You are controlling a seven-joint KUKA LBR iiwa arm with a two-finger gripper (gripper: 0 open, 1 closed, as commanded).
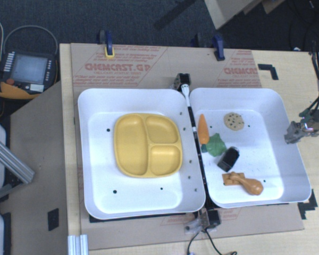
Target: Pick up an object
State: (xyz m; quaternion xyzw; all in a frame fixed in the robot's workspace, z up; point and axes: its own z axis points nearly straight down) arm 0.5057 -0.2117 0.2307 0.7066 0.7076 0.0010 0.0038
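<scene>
Looking down at a slant on a bench with two shallow white bins side by side. In the left bin (pixel 95 195) lies a yellow divided plate (pixel 148 144), three compartments, nothing on it. The right bin (pixel 271 195) holds the things that could be picked: an orange carrot (pixel 202 129) against its left wall, a green leafy piece (pixel 215 145) touching the carrot's lower end, a small black block (pixel 228 159) just beside the green piece, a brown drumstick (pixel 242 182) near the front wall, and a round speckled cookie (pixel 234 121) lying apart toward the back. At the far right, the gripper (pixel 297 130) sits by the right bin's outer rim, well apart from every item; whether its jaws are spread or pressed together cannot be told. Nothing appears grasped, so the pick seems at its start. The next move likely calls for travelling left over one item, perhaps the isolated cookie, and descending.
</scene>
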